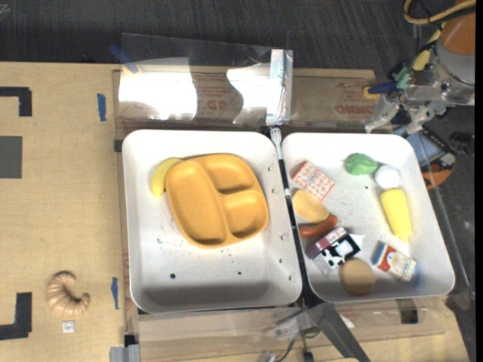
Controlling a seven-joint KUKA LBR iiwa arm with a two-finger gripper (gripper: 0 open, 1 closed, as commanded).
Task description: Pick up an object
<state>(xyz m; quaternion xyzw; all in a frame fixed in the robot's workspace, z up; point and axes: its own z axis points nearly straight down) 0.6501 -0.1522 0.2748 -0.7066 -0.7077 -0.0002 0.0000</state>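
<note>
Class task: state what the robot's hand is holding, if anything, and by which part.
Nothing is held. The hand sits beyond the right bin's far corner, with no object between its fingers.

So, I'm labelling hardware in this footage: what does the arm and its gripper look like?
At the camera view's top right, the arm shows an orange band over a grey wrist section. Yellow cable loops curve above it. Below sits a metallic grey gripper assembly with small blue, green and yellow fittings. Finer details are too small to make out.
</note>
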